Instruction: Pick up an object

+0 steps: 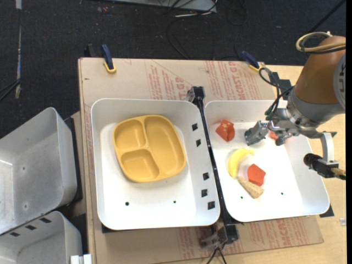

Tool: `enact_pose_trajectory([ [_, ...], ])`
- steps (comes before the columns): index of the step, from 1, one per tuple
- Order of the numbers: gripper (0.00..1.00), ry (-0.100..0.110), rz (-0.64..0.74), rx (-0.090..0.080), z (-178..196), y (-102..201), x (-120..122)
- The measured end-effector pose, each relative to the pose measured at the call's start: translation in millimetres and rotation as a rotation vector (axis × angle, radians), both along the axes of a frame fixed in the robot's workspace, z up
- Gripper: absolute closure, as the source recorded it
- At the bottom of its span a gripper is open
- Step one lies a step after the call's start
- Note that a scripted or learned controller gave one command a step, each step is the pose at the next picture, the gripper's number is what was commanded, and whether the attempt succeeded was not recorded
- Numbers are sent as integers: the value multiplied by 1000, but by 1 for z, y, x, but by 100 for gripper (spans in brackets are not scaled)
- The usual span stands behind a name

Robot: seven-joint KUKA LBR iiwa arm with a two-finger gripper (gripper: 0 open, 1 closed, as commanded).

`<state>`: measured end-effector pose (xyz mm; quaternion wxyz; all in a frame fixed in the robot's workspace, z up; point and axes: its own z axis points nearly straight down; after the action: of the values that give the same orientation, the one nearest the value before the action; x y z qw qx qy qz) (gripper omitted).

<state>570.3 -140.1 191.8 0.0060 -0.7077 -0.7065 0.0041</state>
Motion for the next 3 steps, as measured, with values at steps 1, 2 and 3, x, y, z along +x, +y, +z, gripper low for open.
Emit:
enact_pose_trajectory([
  [1, 0, -14, 3, -2, 7, 0, 3],
  [2, 0, -10, 1, -2, -37, -2, 7],
  [3, 0, -13, 0, -2, -99, -2, 3],
])
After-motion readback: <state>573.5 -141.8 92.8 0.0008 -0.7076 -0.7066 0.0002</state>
